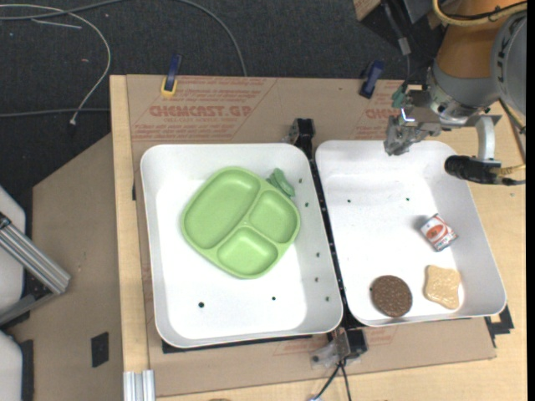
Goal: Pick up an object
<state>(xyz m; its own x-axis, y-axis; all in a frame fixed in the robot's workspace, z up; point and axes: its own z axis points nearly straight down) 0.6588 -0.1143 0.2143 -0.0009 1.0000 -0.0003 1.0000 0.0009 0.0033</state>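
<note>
Gripper (399, 143) hovers over far rim of right bin (368, 161); my view can't resolve finger opening. Can (437, 232), cookie (391, 296), cracker (442, 287) sit near side. I'd centre above can, descend vertically.

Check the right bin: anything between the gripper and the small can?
Nothing. In the camera view the gripper sits over the right bin's top edge, the can lower right; only bare white bin floor between.
</note>
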